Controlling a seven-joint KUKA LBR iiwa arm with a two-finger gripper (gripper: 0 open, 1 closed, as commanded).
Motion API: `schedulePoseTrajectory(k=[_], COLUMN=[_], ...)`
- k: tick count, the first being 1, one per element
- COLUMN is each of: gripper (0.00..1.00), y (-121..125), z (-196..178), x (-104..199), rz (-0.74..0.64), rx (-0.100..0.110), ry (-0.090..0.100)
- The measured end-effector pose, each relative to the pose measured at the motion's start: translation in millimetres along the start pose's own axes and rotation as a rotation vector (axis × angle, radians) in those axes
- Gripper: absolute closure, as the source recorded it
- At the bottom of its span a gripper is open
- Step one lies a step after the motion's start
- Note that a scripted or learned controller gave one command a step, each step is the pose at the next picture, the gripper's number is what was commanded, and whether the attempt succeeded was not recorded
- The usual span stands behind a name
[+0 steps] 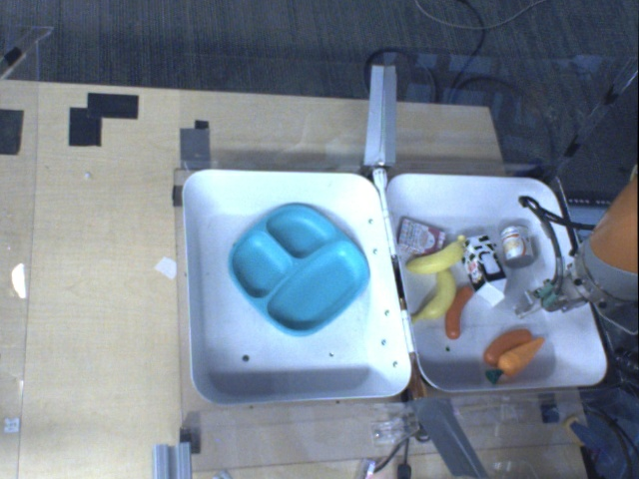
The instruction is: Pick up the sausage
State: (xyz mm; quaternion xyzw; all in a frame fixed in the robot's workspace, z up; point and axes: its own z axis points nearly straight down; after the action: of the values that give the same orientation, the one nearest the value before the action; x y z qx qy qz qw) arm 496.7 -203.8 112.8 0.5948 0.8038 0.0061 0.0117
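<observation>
Smooth tapered sausage (456, 312), glossy red-orange

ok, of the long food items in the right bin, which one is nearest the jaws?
The carrot, orange with a green end, at the bin's front. It lies nearest the gripper; the sausage and the bananas lie further left.

The robot's arm (617, 242) reaches in from the right edge, orange band above its wrist, the gripper (544, 297) extended leftward and low, black cable looping behind it.
</observation>
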Motion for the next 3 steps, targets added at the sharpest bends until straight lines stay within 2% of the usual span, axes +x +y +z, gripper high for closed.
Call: schedulePoseTrajectory(k=[1, 2, 3], gripper=[0.0, 0.0, 0.0], y=[0.0, 55.8, 8.5], z=[0.0, 25.4, 22.8], x=[0.0, -14.2, 49.3], rz=[0.0, 0.093, 0.014], rx=[0.0, 0.014, 0.011], ry=[0.0, 0.005, 0.005])
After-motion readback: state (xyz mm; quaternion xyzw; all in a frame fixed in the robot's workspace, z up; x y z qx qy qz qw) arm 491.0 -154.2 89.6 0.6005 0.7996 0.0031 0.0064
